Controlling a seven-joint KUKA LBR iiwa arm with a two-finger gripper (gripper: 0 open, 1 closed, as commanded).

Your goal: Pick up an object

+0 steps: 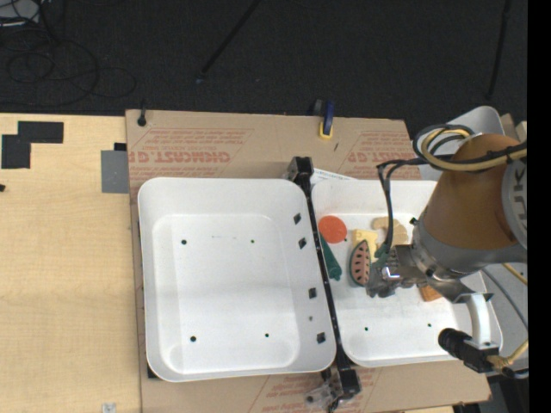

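The grey arm with its orange band (469,198) reaches in from the right and hangs over the right-hand shallow white plastic bin (387,342). Its two-finger gripper (381,282) sits low in that bin, close to the divider side; whether it is apart, together or clamped on anything cannot be told, as the wrist and cables hide the tips.

Just to the left of the gripper, seemingly touching or nearly so, lies a brown oval slice-shaped toy with a green rim and pale markings (362,261). Further left of that, against the black bar that joins the two bins (317,248), lies a dark green elongated piece (331,265). Up and to the left of the gripper rests a flat orange-red round disc (332,228). Directly above the gripper, partly under the black cable, is a pale yellow blocky piece (380,231). To the right of the gripper, tucked under the arm, a small orange-brown bit (429,292) peeks out; its shape is unclear.

Well to the left of the gripper, beyond the black bar, lies the left-hand shallow white plastic bin (164,231). Both bins rest on a brown cardboard sheet with red printing (198,149), which lies on a light wooden bench (60,274).
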